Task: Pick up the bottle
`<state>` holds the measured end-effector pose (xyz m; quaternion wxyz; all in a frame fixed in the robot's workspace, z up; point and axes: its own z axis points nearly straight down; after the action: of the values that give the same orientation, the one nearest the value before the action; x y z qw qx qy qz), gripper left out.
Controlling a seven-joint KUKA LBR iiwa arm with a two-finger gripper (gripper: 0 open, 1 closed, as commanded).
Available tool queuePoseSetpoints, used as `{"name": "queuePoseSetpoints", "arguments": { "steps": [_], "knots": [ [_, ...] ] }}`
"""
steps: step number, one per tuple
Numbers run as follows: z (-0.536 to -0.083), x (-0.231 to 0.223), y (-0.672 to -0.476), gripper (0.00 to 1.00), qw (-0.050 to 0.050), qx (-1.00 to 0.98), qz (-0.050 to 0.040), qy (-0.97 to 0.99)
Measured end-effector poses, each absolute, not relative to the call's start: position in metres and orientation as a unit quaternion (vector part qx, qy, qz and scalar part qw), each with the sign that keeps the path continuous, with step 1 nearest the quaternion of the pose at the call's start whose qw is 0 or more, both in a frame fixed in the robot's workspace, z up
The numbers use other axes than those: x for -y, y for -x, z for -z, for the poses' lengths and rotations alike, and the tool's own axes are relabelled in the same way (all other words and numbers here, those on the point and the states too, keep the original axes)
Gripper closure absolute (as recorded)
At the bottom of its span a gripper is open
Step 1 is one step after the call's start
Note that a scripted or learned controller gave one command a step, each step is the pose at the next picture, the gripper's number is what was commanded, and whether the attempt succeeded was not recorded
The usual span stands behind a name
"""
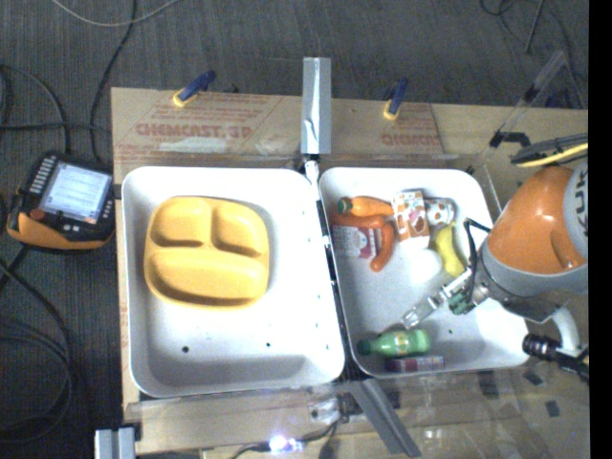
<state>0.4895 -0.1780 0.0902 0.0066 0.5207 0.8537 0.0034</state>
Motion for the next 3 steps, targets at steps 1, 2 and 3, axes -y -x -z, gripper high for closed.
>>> {"name": "queuePoseSetpoints", "arguments": {
  "steps": [1,2,3],
  "knots": [
    [-0.093,0.122,-0.486,0.0,0.002,-0.713,-0.0012,-0.701],
    [-0.089,0.182,-0.552,0.0,0.005,-0.769,-0.0026,-0.639],
    [-0.09,0.211,-0.569,0.0,-0.004,-0.759,-0.0062,-0.651]
  ]
}}
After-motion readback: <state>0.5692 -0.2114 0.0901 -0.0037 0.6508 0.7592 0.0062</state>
